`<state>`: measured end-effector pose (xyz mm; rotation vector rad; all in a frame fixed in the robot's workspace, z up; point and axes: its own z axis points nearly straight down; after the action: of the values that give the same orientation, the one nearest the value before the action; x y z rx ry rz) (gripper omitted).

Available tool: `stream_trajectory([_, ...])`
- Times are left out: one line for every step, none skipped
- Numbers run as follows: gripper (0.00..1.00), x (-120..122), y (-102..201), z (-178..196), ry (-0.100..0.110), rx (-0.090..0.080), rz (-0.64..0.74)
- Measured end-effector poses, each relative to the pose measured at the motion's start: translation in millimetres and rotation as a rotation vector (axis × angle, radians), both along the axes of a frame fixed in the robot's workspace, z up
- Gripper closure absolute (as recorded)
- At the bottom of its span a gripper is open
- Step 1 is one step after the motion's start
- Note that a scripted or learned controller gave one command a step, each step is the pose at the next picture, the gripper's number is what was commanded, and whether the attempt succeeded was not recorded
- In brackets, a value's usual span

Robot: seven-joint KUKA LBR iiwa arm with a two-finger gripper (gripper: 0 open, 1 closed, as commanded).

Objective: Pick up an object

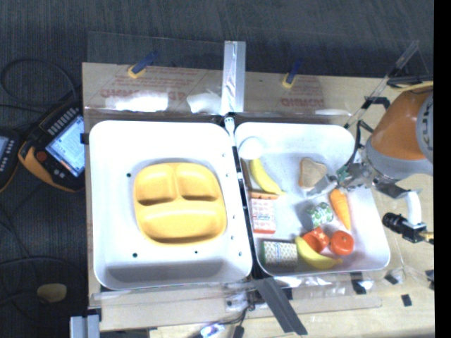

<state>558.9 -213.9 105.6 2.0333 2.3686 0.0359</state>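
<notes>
The right bin (366, 255) holds several items. A banana (262, 176) lies at the left beside a red and white box (263, 213), and a bread slice (311, 171) sits near the middle. An orange carrot (341, 208) lies by the right wall, with a green and white piece (320, 213) to its left. At the front are a red pepper (317, 238), a tomato (342, 242), a second banana (313, 255) and a small packet (279, 251). My gripper (343, 177) hangs low over the bin's right side, just above the carrot's top end and right of the bread.
The left bin (99, 189) holds a yellow divided plate (180, 201). A white round cup (250, 146) sits in the right bin's back left corner. A metal post (234, 76) stands behind the bins. An orange handheld controller (60, 150) lies off the bench's left side.
</notes>
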Motion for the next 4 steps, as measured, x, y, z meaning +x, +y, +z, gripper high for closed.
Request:
stream_trajectory([0.0,-6,1,0,-0.016,-0.006,0.01])
stream_trajectory([0.0,3,7,-14,0.026,-0.004,0.017])
stream_trajectory([0.0,76,30,-17,0.021,-0.013,0.179])
stream_trajectory([1.0,76,30,-7,0.021,-0.016,0.179])
